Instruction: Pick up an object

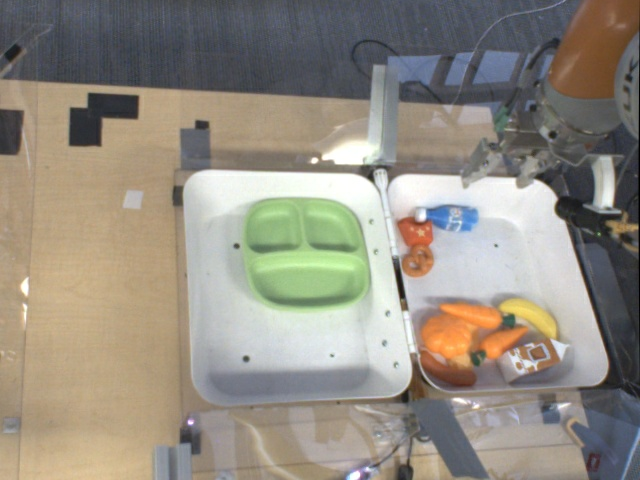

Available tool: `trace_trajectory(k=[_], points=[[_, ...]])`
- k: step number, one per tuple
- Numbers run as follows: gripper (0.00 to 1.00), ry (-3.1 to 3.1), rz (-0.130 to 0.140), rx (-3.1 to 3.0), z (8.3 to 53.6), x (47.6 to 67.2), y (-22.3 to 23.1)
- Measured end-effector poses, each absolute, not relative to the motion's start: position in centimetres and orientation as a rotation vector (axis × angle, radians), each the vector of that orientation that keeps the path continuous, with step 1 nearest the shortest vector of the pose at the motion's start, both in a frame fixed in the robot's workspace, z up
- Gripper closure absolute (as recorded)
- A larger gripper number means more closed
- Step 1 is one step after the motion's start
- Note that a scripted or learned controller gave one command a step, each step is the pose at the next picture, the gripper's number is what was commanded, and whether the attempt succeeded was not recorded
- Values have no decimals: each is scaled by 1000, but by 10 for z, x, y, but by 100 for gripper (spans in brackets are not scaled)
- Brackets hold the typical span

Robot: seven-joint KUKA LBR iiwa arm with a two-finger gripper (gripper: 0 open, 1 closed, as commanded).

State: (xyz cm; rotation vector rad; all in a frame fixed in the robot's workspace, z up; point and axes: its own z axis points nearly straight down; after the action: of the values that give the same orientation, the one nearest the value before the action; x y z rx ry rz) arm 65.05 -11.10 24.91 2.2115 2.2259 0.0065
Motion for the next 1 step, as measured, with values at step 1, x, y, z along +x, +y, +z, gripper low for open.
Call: trace_trajectory(k=[1], points=[[0, 2486, 7, 1909, 314, 665, -118]])
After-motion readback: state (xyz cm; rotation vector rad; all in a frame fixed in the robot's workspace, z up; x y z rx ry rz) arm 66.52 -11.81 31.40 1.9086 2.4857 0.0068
